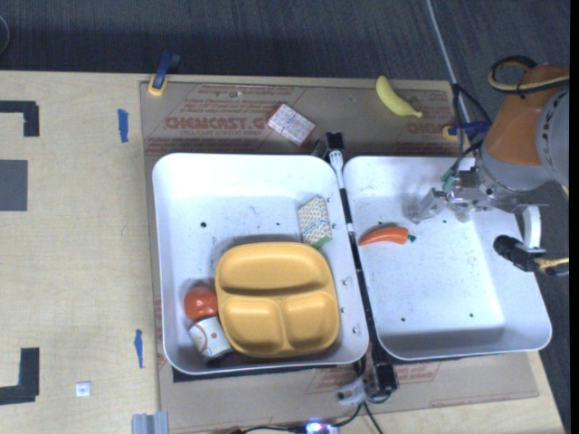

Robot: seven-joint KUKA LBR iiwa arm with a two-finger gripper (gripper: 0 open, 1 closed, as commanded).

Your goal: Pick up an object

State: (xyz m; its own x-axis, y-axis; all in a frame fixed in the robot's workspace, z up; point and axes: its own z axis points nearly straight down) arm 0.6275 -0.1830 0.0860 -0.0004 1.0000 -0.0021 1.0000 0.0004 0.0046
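1. While the arm [529, 138] hangs over the right bin [452, 333], its jaws' state cannot be told.
2. Carrot [384, 235] lies at that bin's left wall.
3. Yellow tray [274, 297] sits in the left bin [181, 242].

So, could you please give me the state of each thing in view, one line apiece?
Gripper: low over the right bin, nothing visibly held.
Carrot: lying flat in the right bin, left of the gripper, apart from it.
Yellow tray: lying flat in the left bin.
Patterned packet: lying by the tray's far edge.
Banana: lying on the board outside the bins.
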